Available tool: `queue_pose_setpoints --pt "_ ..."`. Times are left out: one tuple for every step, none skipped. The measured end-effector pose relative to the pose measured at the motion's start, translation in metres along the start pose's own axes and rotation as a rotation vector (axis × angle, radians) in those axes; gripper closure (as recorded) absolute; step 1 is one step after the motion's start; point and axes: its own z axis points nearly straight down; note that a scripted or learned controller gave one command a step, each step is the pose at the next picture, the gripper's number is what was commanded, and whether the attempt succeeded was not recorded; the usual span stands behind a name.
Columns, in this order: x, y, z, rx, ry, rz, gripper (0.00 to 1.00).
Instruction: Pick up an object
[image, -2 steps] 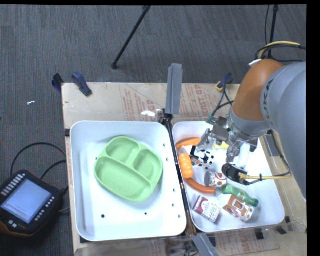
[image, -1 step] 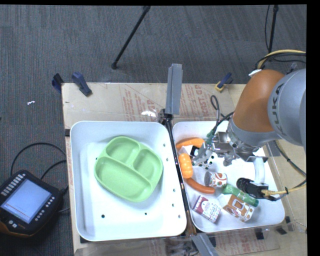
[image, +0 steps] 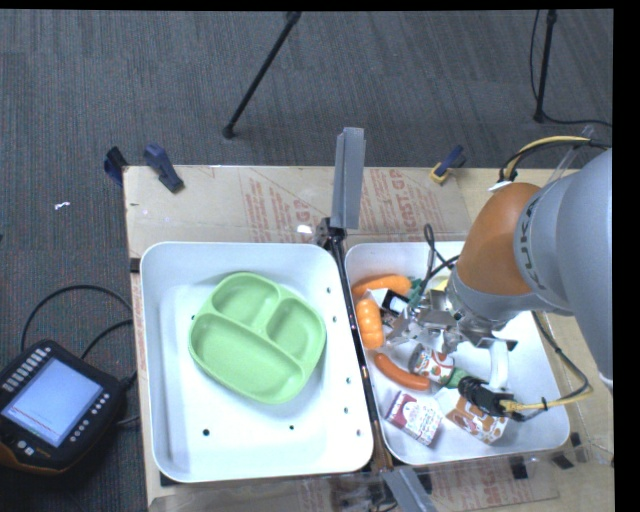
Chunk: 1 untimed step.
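Observation:
My gripper (image: 428, 335) is low in the right bin (image: 552, 395), down among a cluster of small items. Just to its left lie an orange carrot-shaped piece (image: 368, 322) and a curved orange piece (image: 384, 285). A reddish sausage (image: 400, 373) lies just below it. A small red and white can (image: 441, 362) sits right under the wrist. Nearer the front edge are a maroon and white box (image: 413, 418) and an orange and white box (image: 478, 419). The arm's orange band (image: 500, 250) hides the back of the bin.
The left bin (image: 165, 400) holds a green divided plate (image: 258, 337) lying flat near its middle. A grey upright post (image: 348, 180) stands behind the wall between the bins. Cables trail from the wrist over the right bin's front right corner.

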Motion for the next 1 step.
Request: queue_pose_setpoints --pt "0.0157 0.0722 0.0057 0.013 -0.007 0.058 0.00"
